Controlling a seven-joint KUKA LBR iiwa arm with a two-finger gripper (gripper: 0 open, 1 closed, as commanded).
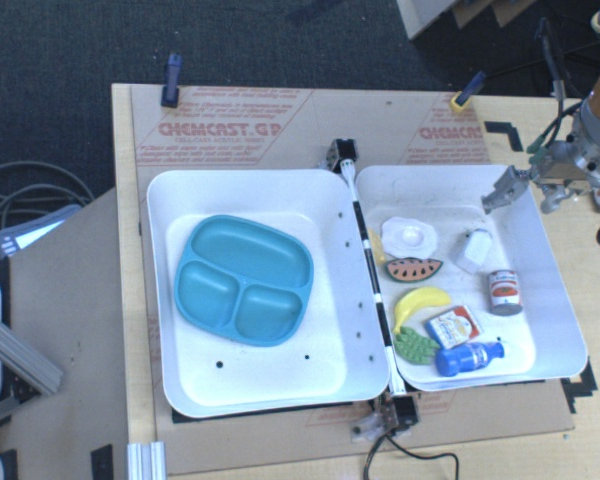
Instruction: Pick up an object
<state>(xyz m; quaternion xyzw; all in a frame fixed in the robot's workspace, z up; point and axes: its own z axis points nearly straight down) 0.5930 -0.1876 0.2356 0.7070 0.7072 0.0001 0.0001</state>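
The right bin [540, 223] holds several small items: a fried-egg toy [410, 236], a watermelon slice [414, 268], a white lump [475, 250], a small can [504, 292], a banana [421, 303], a red-and-white box [452, 326], a blue bottle [470, 357] and a green leafy piece [413, 344]. My gripper [529, 195] hovers over the bin's far right corner, above and to the right of the white lump. Its two grey fingers [501, 190] are spread open with nothing between them.
The left bin [170, 218] carries a blue divided plate [243, 279]. A black hinge strip [365, 258] runs between the bins. Clamps [170, 78] sit on the cardboard-covered bench behind the bins. Cables [20, 183] lie off the bench at the left.
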